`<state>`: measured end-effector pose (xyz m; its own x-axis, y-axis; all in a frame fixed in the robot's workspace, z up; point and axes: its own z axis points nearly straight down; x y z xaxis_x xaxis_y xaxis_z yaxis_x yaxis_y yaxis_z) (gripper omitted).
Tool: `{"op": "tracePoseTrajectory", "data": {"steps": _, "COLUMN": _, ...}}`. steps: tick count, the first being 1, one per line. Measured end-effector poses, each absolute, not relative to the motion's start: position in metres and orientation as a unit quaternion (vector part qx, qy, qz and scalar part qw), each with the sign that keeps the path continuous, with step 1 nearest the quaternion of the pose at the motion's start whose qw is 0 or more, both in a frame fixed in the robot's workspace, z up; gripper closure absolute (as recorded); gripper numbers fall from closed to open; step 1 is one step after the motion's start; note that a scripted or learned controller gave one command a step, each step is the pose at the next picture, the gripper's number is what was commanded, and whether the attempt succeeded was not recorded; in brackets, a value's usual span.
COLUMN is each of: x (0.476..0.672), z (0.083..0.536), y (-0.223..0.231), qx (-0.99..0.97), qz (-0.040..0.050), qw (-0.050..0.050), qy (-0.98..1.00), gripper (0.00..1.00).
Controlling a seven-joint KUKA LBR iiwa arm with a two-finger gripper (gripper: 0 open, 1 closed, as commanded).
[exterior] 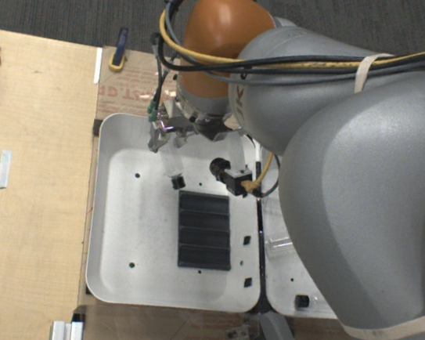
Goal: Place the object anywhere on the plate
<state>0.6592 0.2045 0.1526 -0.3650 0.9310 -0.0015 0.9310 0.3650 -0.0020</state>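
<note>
- Black on white: looking at a ribbed plate (205,231) lying flat on the floor of the left bin (115,214).
- Picking out the object now, a small black block (178,181), just off the plate's upper left corner. Sits near the plate but apart from it, on the bin floor and not on the ribs.
- Finding the gripper (157,135) further up from the plate, past the block and a little to its left, hanging at the bin's far rim. Stands apart from block and plate alike.
- Can't tell from this slant whether the gripper is open or closed.
- Following the grey arm (358,147) and its orange band (221,32) in from the plate's right, covering most of the right bin (290,284).
- Catching another small black piece (301,301) in that right bin, right of the plate's lower corner and well apart from it.
- Seeing pale wooden counter (21,176) stretching away left of the plate.
</note>
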Motion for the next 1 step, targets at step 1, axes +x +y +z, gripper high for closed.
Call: {"op": "tracePoseTrajectory", "data": {"steps": 1, "x": 0.5828, "z": 0.1515, "y": 0.1637, "qx": 0.518, "qz": -0.0012, "qw": -0.001, "qy": 0.855, "gripper": 1.0}}
